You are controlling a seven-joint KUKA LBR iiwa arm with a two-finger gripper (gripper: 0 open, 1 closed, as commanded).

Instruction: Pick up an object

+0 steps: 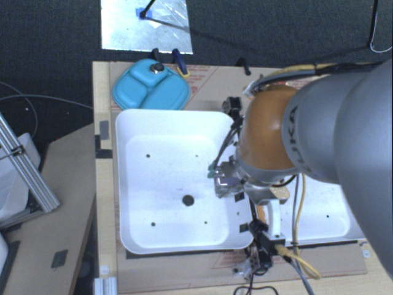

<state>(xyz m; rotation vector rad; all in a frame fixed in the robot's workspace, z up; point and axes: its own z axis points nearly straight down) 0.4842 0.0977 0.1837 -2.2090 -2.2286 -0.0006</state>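
My grey arm with its orange band [267, 131] reaches in from the right and covers most of the right bin [331, 226]. The gripper [228, 184] hangs under the wrist, over the divide between the two bins, and the wrist hides most of it. A small dark round object [188, 200] lies on the floor of the left bin [141, 165], a short way left of the gripper. A tan object [280, 193] peeks out from under the arm in the right bin.
A blue divided tray [151, 88] sits on the bench behind the left bin. A shiny metal sheet [144, 17] lies further back. Cables [295, 260] trail from the arm over the bench's front edge. An aluminium frame [24, 171] stands at the left.
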